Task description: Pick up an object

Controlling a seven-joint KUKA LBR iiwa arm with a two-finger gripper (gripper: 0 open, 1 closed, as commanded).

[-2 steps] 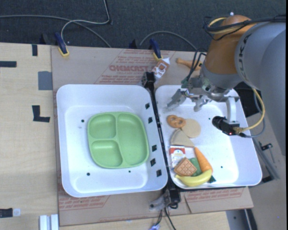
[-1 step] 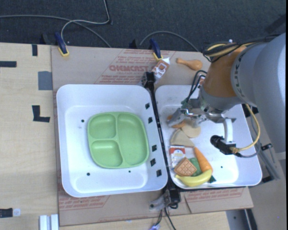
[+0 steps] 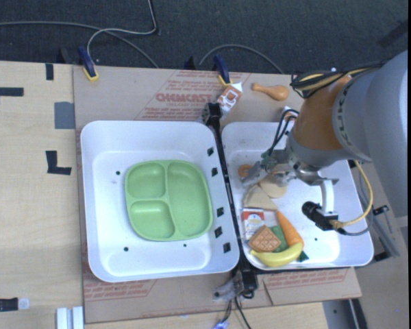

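Camera view, from above at a slant.

Bench [image 3: 27, 184]: pale wood with a cardboard sheet under two white bins set side by side.

Left bin [image 3: 103, 142]: holds one green tray [image 3: 168, 201] with three compartments, lying flat near the middle.

Right bin [image 3: 349, 249]: holds the loose toy food. Near the front wall lie a banana [image 3: 282, 256], a waffle [image 3: 264, 239] just above it, and a carrot [image 3: 290, 229] at a slant, its long axis running from upper left to lower right. A red and white packet [image 3: 253, 218] lies just left of the carrot. A pale wedge [image 3: 261, 197] lies further up, towards the middle.

Arm [image 3: 370, 115]: grey with an orange band, reaching in from the right over the right bin.

Gripper [image 3: 268, 172]: low over the bin's left half, right by the pale wedge and a small orange piece [image 3: 244, 171]. The wrist hides how it stands, so open or shut cannot be told.

Judgement: the pale wedge is the nearest pick, lying just below and left of the gripper; the carrot group sits further towards the front.

Behind the bins: a small carton [image 3: 229, 97] and a toy drumstick [image 3: 270, 90] on the cardboard.
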